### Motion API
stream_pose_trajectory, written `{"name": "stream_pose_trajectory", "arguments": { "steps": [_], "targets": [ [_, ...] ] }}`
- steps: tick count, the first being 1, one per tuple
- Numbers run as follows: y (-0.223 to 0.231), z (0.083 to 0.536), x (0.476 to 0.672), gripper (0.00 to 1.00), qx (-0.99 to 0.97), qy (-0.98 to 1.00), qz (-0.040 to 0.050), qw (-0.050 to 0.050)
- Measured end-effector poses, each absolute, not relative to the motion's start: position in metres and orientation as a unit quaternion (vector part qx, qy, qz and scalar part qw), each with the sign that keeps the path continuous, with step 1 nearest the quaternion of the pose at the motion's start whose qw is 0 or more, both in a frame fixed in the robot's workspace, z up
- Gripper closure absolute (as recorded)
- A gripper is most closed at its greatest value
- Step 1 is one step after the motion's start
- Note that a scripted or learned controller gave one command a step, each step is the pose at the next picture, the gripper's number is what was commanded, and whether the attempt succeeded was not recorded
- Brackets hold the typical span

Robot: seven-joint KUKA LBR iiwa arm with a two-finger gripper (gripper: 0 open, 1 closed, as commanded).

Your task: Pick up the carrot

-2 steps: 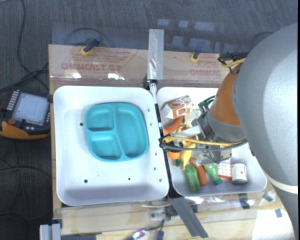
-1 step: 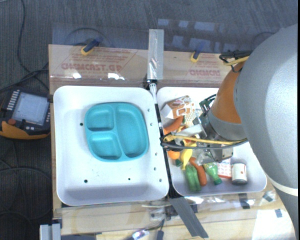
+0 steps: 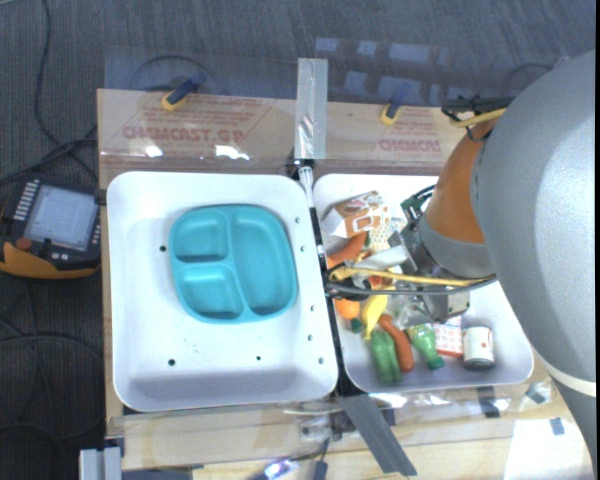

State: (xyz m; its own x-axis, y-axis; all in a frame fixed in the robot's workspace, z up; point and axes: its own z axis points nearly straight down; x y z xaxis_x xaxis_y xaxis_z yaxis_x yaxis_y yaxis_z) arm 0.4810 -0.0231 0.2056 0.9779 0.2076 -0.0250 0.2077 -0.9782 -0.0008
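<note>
Camera view: arm lowered over the right bin (image 3: 510, 363), crowded with toy food; left bin (image 3: 130, 368) holding a blue divided plate (image 3: 232, 261).
The carrot (image 3: 400, 346), an orange piece lying between green items near the right bin's front, sits just beside a yellow banana (image 3: 373, 313). Whether the end effector (image 3: 412, 280) is released or clenched cannot be told. A good grasp would likely straddle the carrot's narrow width, avoiding its neighbours.
</note>
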Motion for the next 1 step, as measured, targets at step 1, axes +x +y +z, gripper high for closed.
{"name": "stream_pose_trajectory", "arguments": {
  "steps": [1],
  "targets": [
    [-0.0203, 0.2318, 0.4835, 1.00, 0.987, 0.163, -0.0023, 0.000]
  ]
}}
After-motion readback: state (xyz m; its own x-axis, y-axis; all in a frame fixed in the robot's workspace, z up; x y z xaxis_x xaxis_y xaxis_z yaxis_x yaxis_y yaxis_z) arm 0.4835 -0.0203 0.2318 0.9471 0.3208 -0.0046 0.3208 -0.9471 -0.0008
